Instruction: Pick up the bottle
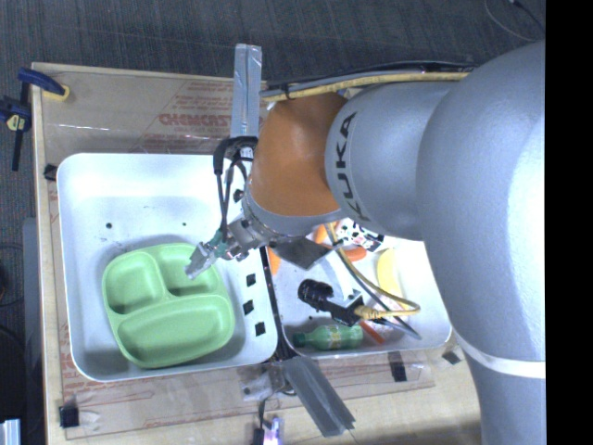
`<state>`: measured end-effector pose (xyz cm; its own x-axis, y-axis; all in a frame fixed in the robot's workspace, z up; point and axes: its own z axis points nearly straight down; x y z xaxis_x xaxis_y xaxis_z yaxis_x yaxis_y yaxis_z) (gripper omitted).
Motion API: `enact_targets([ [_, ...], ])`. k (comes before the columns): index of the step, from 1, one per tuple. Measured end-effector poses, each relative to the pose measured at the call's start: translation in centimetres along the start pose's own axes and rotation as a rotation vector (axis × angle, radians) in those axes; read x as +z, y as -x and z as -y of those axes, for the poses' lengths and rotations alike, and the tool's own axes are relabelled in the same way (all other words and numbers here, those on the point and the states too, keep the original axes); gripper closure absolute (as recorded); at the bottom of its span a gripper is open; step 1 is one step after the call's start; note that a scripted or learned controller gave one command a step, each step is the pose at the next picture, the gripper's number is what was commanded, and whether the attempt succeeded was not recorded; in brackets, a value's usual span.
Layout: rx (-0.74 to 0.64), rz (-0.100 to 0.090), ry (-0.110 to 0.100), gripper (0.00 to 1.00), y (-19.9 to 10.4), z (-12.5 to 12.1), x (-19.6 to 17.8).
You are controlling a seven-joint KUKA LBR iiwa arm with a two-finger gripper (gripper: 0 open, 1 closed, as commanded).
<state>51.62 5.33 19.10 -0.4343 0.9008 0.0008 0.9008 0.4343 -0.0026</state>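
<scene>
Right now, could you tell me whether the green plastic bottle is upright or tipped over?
Tipped over: the green plastic bottle lies lengthwise on the floor of the right-hand white bin.

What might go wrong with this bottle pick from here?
The gripper sits over the green tray in the left bin, while the bottle lies in the right bin, so a grasp here would likely miss it. The bottle lies on its side close to the bin's front wall, which may crowd a grasp.
</scene>
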Motion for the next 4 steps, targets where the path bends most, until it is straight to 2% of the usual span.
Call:
enact_targets([
  [1,0.365,-0.001,-0.005,0.00,-4.7,-2.7,8.1],
  [2,0.108,0.011,0.003,0.00,-12.5,-7.7,9.3],
  [3,0.119,0.031,0.002,1.00,-11.1,-7.5,8.7],
  [4,-0.191,-0.001,-0.002,1.00,-11.7,-1.2,6.4],
])
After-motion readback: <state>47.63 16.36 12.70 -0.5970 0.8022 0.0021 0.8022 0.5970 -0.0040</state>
